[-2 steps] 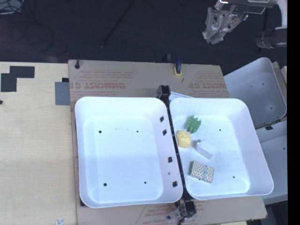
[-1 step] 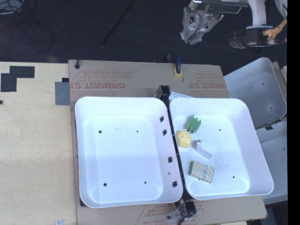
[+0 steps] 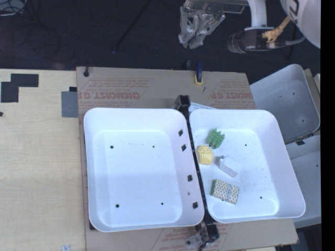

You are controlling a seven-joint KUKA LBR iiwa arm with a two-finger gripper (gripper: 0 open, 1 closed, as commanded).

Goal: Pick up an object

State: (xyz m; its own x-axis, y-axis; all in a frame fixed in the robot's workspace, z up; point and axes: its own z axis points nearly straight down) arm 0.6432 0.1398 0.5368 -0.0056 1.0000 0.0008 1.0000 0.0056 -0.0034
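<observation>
The clear block lies slantwise, long axis upper-left to lower-right (gripper fingers' state: cannot tell)

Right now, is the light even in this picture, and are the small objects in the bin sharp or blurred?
In the camera view the light is uneven: both white bins are bright and nearly washed out, while the background above the bench is almost black. The green object, the yellow object and the patterned packet are fairly sharp; the clear piece is faint against the white. The gripper looks slightly soft.
</observation>
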